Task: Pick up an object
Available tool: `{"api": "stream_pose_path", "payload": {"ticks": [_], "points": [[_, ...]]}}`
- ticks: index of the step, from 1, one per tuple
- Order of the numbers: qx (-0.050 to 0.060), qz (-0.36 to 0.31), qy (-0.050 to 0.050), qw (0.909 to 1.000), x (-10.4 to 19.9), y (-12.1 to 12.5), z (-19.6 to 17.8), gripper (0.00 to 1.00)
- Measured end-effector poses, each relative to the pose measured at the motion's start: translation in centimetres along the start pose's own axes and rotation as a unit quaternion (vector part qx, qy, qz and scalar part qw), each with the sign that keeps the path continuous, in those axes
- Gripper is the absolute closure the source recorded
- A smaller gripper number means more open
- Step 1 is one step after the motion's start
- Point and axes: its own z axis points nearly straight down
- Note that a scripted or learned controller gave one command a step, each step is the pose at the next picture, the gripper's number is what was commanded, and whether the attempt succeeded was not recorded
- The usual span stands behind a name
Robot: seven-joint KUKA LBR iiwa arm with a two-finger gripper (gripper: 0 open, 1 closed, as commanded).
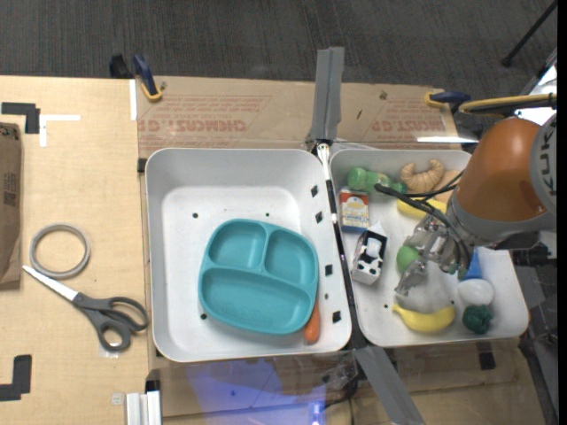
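My gripper hangs low over the middle of the right bin, under the orange band of the arm. It sits just right of a small green ball and above a yellow banana. A black-and-white box and a red-and-white carton lie to its left. I see nothing clearly held in it. A white lump, a dark green piece and a blue item lie to its right, partly hidden by the arm.
The back of the right bin holds a green toy, a tan ginger-like piece and a second yellow piece. In the left bin rest a teal divided plate and an orange carrot. Scissors and a tape roll lie on the bench at left.
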Motion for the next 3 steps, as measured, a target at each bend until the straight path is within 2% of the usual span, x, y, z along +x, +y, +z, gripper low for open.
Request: {"api": "stream_pose_path", "payload": {"ticks": [1,3], "points": [[0.002,0.048,-0.004,0.9988,-2.0,4.5,-0.2,0.0],[0.001,0.042,0.0,0.9991,5.0,1.6,0.0,0.0]]}}
